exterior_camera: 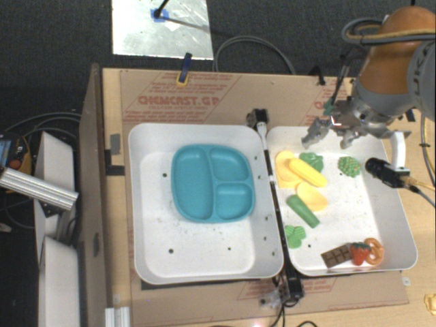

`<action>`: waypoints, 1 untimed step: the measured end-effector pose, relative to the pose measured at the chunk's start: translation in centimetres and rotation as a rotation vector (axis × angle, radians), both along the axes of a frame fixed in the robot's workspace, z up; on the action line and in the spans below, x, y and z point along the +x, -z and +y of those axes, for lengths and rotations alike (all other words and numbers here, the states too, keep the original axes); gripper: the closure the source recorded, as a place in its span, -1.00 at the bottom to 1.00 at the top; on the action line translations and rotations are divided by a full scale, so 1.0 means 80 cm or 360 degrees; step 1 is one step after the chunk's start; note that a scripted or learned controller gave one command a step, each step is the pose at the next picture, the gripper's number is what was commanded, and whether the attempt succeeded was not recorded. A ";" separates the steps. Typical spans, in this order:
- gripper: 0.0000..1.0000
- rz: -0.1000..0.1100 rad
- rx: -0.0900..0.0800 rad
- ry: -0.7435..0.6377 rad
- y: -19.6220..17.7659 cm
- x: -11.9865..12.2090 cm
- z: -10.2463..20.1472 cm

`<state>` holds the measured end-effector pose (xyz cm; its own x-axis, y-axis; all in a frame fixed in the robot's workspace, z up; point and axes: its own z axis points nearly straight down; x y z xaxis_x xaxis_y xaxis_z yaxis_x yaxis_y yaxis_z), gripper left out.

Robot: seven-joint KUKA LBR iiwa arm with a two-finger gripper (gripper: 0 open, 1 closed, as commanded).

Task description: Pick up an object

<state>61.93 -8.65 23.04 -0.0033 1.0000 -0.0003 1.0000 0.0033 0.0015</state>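
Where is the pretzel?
The pretzel lies in the right bin's near right corner in the camera view, beside a strawberry and a brown chocolate bar.

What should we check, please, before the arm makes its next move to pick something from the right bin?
1. Gripper open, nothing between its fingers: ok.
2. Gripper above the right bin, over its far edge: ok.
3. Targets within that bin: yellow banana, green broccoli, pretzel: ok.
4. Target standing apart: banana touches broccoli, not ok; green leafy piece apart, ok.
5. Gripper height over the toys: cannot tell.
6. Blue divided plate in the left bin, out of the way: ok.
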 end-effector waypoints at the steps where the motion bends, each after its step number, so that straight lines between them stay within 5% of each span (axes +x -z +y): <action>1: -1.00 0.0011 0.0001 0.0008 0.191 -0.033 -0.041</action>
<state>59.32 -11.90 7.73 0.0018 1.0000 0.0004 1.0000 -0.0018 -0.0057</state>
